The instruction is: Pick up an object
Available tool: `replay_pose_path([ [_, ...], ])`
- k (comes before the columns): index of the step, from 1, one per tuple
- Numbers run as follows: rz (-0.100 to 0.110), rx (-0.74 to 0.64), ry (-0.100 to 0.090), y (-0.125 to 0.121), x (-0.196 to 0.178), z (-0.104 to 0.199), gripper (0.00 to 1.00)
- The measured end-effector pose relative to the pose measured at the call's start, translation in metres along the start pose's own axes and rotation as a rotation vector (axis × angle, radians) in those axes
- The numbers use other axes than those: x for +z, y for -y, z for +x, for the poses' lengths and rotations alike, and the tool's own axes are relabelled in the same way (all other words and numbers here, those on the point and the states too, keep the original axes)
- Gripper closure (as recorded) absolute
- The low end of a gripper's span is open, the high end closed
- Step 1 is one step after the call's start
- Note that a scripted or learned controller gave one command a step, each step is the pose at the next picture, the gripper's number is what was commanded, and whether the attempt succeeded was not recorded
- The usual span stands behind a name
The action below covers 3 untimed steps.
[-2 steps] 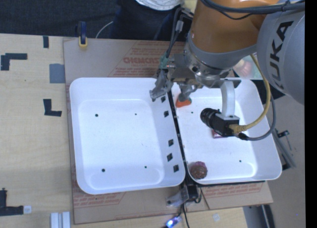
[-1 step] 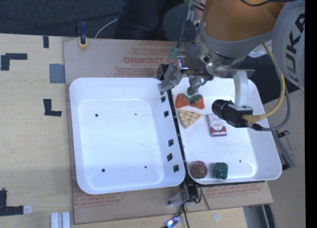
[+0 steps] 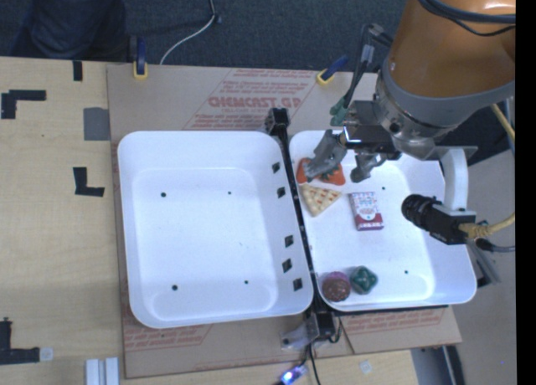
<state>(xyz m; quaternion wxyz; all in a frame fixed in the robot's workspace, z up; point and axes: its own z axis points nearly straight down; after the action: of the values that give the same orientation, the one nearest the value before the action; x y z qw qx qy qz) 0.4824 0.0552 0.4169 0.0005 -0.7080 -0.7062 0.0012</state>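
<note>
**A:** Gripper is up in the right bin's top-left corner. Fingers spread apart, nothing between them. Left finger sits over the orange-red piece, right finger well clear of it toward the bin's middle.

**B:** So that piece is the target?

**A:** My guess. It's nearest, tucked against the divider wall, partly hidden by the finger. Small, flat, orange-red; shape unclear from here.

**B:** How to do it right?

**A:** Shift toward the divider so both fingers straddle it, then descend and close. As it stands, the left finger would likely land on top. The wall leaves little room on that side.

**B:** Neighbours?

**A:** Tan waffle wedge touches or just borders it below; may get dragged. Red-white box is nearby right. Brown ball and green lump sit at the front edge, well apart.
</note>
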Motion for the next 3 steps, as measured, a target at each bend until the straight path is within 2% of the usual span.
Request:
replay_pose_path([
  [1,0.014,-0.001,0.002,-0.004,0.164,0.0,1.0],
  [2,-0.009,-0.004,-0.001,-0.037,0.08,-0.004,1.0],
  [3,0.005,-0.005,0.001,-0.058,0.154,0.021,1.0],
])
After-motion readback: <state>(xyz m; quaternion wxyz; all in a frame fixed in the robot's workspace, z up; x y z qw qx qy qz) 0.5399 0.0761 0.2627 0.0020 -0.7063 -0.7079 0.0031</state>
